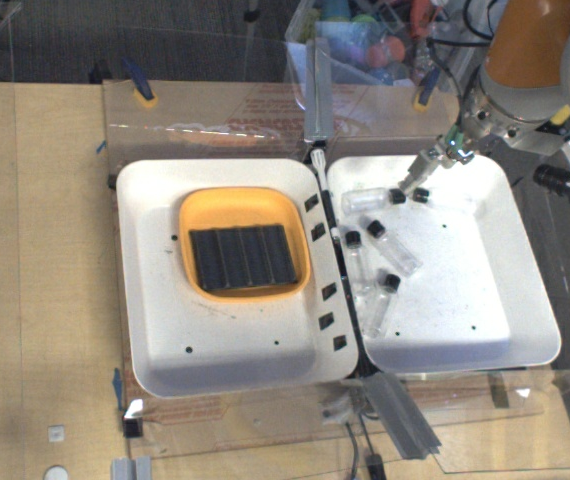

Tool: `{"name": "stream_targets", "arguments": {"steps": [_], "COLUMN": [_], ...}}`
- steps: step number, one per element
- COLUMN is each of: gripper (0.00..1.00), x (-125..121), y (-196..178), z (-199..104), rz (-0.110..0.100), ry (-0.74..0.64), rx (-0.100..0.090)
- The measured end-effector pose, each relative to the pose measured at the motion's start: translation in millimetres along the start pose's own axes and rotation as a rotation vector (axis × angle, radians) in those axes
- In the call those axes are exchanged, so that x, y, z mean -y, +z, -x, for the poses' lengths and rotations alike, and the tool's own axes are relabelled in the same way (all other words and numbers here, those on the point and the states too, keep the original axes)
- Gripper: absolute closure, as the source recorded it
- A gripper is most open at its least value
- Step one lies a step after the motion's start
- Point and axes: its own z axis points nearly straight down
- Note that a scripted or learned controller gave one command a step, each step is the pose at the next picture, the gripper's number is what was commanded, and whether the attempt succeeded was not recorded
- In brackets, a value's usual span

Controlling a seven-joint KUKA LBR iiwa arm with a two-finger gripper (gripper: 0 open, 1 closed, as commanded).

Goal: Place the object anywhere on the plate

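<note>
**Black fingertips poised over clear vials in the right bin**

Black pads mark the tips of the gripper (409,196), which stands low at the upper left of the right bin (495,268). The two tips sit a little apart, with bare white bin floor showing between them; nothing is clamped there. Just to their left lies a clear vial (363,201), almost touching the nearer tip. More clear vials with black caps lie lower down along the bin's left side, one (393,251) slanting toward the middle, others (370,293) close to the divider.

Up from the tips runs a thin wrist, then the grey arm (535,28) with its orange band, reaching in from the right.

Across the divider, in the left bin (145,298), sits the plate (245,206), orange, with a dark ribbed slab (243,256) lying on it.

My reading: the pick is in hand, not the carry. No vial is held yet, and all of them are in the right bin, well apart from the plate. The next move calls for the tips to settle around one vial, likely the nearest, and close squarely across its body. Clear smooth plastic may slip or roll, so a centred grip matters. Then comes a lift clear of the rim, a crossing left, and a release over the plate.
</note>
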Motion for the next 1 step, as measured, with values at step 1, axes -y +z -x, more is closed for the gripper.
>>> {"name": "stream_targets", "arguments": {"steps": [1], "gripper": [1.0], "x": [-1.1], "y": [-10.9], "z": [0.7], "rz": [0.004], "ry": [0.0], "rx": [0.004]}}
